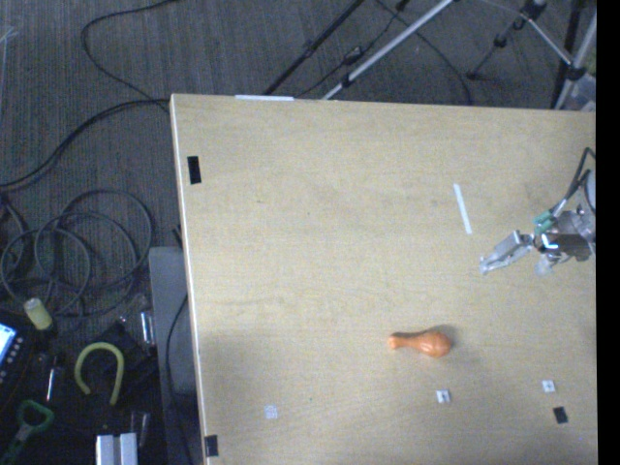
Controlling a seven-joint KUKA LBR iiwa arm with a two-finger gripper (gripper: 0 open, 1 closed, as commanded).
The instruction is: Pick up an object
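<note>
An orange pear-shaped object [422, 343] lies on its side on the light wooden tabletop [320, 260], its narrow end pointing left. A short white stick [463, 209] lies further back on the same surface. My gripper [492, 260] reaches in from the right edge, silver and pointing left, to the right of the stick and behind-right of the orange object. It touches neither one, and nothing shows in it.
Small white and black markers [443, 395] dot the front right of the tabletop, and a black tape patch [194, 170] sits near the left edge. Left of the table, cables [77, 250] and tools lie on the floor. Tripod legs [417, 17] stand behind.
</note>
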